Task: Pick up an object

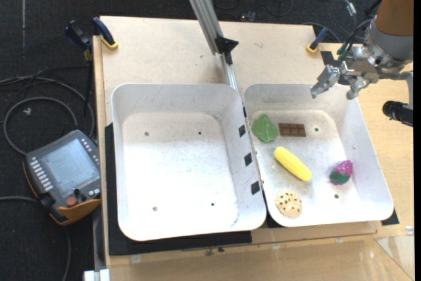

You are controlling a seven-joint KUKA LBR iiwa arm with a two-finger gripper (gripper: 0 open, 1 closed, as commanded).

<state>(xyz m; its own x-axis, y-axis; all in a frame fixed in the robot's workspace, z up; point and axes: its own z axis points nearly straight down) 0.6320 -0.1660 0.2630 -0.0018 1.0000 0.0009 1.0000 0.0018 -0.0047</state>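
Light wooden counter (164, 52) on a dark floor littered with cables, teach pendant (66, 171) lying off to the left. Two white bins side by side: the left bin (174, 161) and the right bin (368, 168), which has a green leaf (266, 128), chocolate bar (293, 130), yellow corn (292, 163), purple grapes (341, 172) and a cookie (288, 204). The gripper (337, 87) hangs over that bin's far right corner, fingers spread wide with nothing between them, well apart from the objects.

One fixed overhead camera, slanted down (fairly high), both bins (177, 161) framed
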